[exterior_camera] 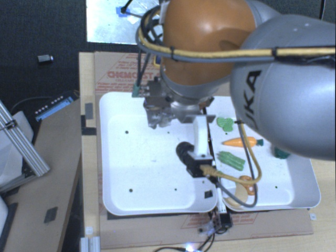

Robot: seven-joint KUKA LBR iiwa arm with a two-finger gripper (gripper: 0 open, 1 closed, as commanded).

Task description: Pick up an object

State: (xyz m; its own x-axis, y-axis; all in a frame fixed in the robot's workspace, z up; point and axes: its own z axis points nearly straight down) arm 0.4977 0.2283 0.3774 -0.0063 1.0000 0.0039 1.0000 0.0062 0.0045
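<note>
My gripper (pixel 156 121) hangs over the far part of the left bin (pixel 136 167), with the big grey and orange arm above it hiding much of the right bin (pixel 286 190). Nothing shows under the gripper but the white bin floor. In the right bin lie a small green toy (pixel 226 124), an orange carrot (pixel 240 142) with a green tip, a green pickle-like piece (pixel 231 160) and a teal piece (pixel 281 153), partly hidden by the arm. A tan and orange thing (pixel 247 186) rests near that bin's front left corner.
Both bins sit on a cardboard sheet (pixel 118 75) on the bench. A yellow cable loops over the ridge between the bins. An aluminium frame (pixel 23 146) stands at the far left, off the bench.
</note>
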